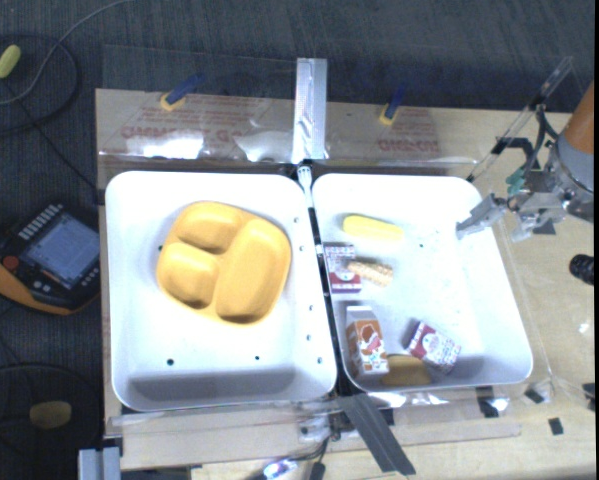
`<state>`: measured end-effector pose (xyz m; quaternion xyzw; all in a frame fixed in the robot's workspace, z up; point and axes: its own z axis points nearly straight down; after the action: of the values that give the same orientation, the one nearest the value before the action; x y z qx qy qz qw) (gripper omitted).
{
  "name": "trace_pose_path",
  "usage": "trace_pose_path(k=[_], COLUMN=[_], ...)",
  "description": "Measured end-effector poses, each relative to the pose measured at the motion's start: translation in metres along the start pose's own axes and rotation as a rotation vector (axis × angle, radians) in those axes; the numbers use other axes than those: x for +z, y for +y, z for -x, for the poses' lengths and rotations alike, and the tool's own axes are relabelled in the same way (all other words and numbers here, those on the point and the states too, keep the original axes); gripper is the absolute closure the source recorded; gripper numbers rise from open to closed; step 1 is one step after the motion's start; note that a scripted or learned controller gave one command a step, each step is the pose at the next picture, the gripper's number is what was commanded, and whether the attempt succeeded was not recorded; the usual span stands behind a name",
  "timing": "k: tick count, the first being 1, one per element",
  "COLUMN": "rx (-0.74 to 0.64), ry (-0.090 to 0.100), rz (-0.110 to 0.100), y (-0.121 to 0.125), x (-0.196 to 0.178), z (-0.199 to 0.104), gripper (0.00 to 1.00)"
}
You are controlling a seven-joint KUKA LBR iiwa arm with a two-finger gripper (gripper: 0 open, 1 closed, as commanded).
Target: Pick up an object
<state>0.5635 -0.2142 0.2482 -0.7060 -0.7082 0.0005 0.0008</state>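
My gripper [501, 222] hangs over the right rim of the right bin [499, 298], with nothing seen in its grasp. The right bin holds a yellow oblong piece [372, 230] at the back. A small red and white box [341, 269] and a tan stick [372, 270] lie by the left wall. A red carton [366, 344], a red and white packet [434, 345] and a brown piece [407, 371] sit at the front. In the left bin [139, 368] rests a large yellow lumpy bread-like object [221, 260].
A metal strip [311, 108] stands behind the bins' shared wall. Blue and yellow clips [182, 92] hold plastic sheeting at the back. A handheld controller [51, 256] and cables lie on the floor at the left. Brackets sit on the bench to the right.
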Motion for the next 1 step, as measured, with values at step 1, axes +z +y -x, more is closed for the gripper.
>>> trace_pose_path(k=[1], rx=[-0.093], ry=[0.0], rz=[-0.001], y=[0.0448], x=[0.1183], z=[-0.064], gripper=[0.0])
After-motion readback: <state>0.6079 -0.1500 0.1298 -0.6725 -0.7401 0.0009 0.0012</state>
